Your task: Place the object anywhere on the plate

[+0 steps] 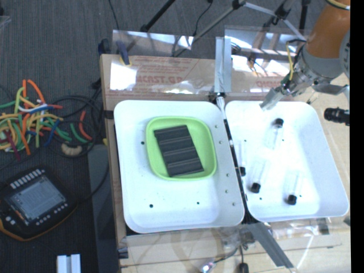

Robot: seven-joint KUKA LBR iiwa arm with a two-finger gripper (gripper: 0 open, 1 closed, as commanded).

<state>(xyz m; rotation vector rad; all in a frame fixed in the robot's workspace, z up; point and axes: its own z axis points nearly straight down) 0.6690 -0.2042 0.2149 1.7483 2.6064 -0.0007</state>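
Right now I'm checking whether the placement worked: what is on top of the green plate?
A dark grey ridged block lies flat on the green plate, inside its rim. The plate surface beneath the block is covered.

A robotics lab: tripod legs (pixel 187 4), tangled coloured cables (pixel 31 118) and a teach pendant (pixel 31 201) on dark carpet.

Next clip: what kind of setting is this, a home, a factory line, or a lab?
Most likely a robotics lab bench. A control pendant and a tangle of coloured cables lie on the carpet, tripod legs stand behind, and two white bins sit side by side under the arm's gripper.
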